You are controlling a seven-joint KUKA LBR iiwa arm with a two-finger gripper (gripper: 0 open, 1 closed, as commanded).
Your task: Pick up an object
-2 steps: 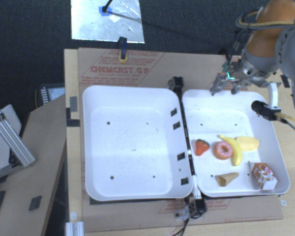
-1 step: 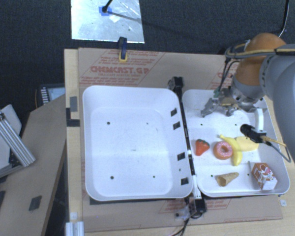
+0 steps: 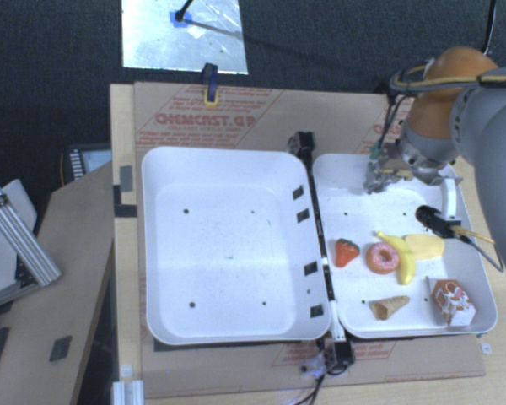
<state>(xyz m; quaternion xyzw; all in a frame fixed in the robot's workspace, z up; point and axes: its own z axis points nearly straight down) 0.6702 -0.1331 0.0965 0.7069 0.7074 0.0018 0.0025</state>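
Poised over the far end of the right shallow white bin (image 3: 354, 188), grey two-finger gripper (image 3: 378, 182), jaws' state unclear

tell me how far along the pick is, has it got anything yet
Done: nothing looks picked; the strawberry, donut, banana, cone and boxed toy all lie on the right bin floor. In hand: the gripper hangs over that bin's far end with nothing visible in it. Left: move toward an object, grasp it and lift.
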